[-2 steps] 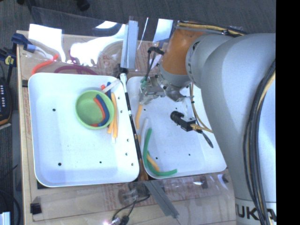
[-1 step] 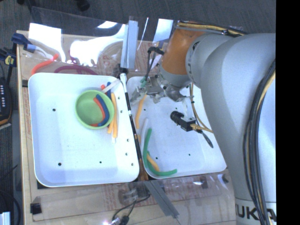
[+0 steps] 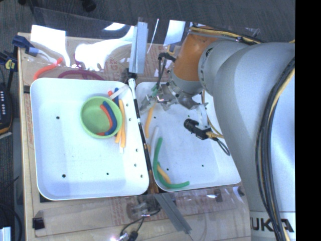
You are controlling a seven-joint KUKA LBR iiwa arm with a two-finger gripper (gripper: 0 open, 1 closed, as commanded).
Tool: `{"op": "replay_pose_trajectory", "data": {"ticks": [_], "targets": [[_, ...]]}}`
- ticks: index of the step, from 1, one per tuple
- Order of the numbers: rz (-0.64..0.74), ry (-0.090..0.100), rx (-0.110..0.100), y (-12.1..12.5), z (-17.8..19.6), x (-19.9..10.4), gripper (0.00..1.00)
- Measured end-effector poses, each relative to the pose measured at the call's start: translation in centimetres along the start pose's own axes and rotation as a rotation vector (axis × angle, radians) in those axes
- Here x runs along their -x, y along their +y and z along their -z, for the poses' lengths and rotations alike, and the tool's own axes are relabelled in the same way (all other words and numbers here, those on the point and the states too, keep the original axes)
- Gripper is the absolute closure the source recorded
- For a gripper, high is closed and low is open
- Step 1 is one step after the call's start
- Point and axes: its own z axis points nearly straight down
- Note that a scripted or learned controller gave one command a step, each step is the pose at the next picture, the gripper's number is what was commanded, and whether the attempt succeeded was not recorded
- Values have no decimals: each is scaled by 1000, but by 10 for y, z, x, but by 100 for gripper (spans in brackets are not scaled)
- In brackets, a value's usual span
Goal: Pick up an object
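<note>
Reaching in from the right, I hang low over the right bin's (image 3: 220,169) far corner; whether my jaws are released or clenched I cannot tell. A green strip (image 3: 159,159) lies below me in this bin. The left bin (image 3: 65,159) holds a green bowl (image 3: 100,117).

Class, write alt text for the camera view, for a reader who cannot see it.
A grey arm with an orange band reaches from the right over the top of the right bin, which holds a bent green strip and an orange stick. The left bin holds a green bowl with coloured pieces.
</note>
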Motion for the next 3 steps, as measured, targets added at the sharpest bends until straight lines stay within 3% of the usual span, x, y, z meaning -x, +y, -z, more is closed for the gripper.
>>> {"op": "replay_pose_trajectory", "data": {"ticks": [1,2,3], "targets": [[4,0,1,1,10,-1,100],[4,0,2,1,10,-1,0],[7,0,5,2,21,-2,100]]}}
